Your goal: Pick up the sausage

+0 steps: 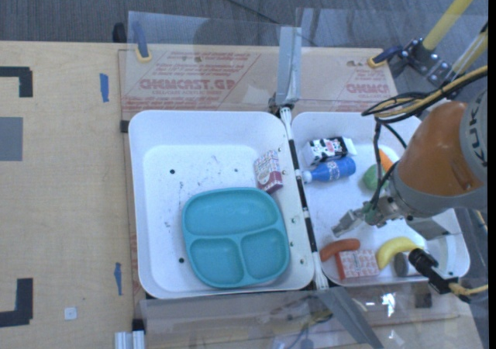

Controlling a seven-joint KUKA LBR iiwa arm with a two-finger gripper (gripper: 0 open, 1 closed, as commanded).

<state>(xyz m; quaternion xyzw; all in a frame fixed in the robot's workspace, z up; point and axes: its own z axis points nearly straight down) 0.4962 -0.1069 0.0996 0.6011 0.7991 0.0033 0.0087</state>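
Gripper [346,221] hangs low over the right bin [325,126], above the sausage [339,248]; jaw state cannot be told. Sausage lies at the bin's near edge, touching a red-white packet [358,264]. Banana [397,249] nearby. Arm [438,157] hides most of a green object [371,177].

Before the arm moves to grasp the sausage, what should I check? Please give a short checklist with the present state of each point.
1. Sausage in view, right bin: ok.
2. Claw above the sausage: not ok, it sits up and slightly right of it.
3. Claw open wide enough: cannot tell.
4. Room around the sausage: not ok, a red-and-white packet touches its lower side.
5. Banana apart from the sausage: ok.
6. Claw carrying nothing: ok, nothing seen between its fingers.
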